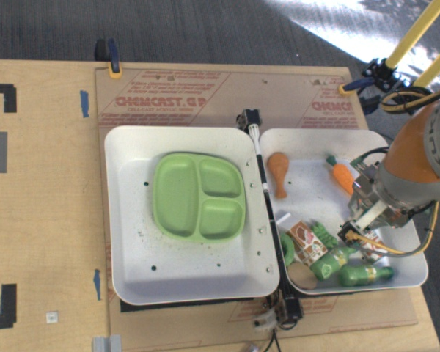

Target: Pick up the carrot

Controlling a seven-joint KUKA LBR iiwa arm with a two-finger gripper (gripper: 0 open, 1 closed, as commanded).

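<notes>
The carrot (340, 174) is orange with a small green top and lies tilted in the right bin (308, 147), near that bin's far right part. My gripper (361, 191) hangs right over the carrot's lower right end, and the grey arm with its orange band (414, 152) comes in from the right. From this angle the wrist hides the gripper's tips and the end of the carrot.
The right bin also holds a brown drumstick (278, 171) at its left, a printed carton (309, 241) and two green bottles (328, 264) (367, 273) along the near side. A green divided plate (199, 196) sits in the left bin (125, 196).
</notes>
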